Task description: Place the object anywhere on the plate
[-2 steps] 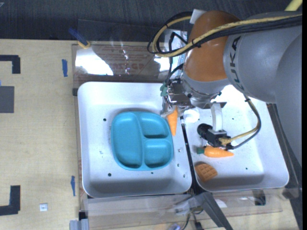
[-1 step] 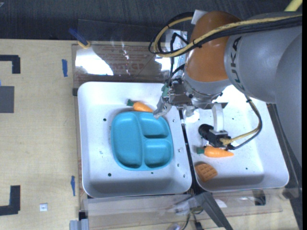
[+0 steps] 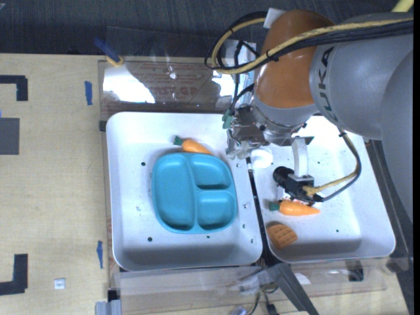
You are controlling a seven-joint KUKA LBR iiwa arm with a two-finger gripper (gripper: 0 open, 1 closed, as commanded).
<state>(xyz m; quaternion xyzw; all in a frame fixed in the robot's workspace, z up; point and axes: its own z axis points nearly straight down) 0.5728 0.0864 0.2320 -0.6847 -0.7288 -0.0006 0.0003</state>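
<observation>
A blue plate (image 3: 193,192) with three compartments lies in the middle of the left bin (image 3: 125,176). A toy carrot (image 3: 192,146) rests just beyond the plate's far edge, apart from the compartments. In the right bin (image 3: 367,231) a second carrot (image 3: 295,207) lies near the left wall, with a brown waffle-like piece (image 3: 283,234) at the near-left corner. The gripper (image 3: 244,143) hangs over the wall between both bins.

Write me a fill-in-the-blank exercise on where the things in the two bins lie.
1. The blue plate lies in the ____ bin.
2. The plate has ____ compartments.
3. One carrot lies just beyond the plate's far rim; the other carrot lies in the ____ bin.
4. Nearest the camera in the right bin lies a ____ waffle-like piece.

Missing words: left; three; right; brown
</observation>
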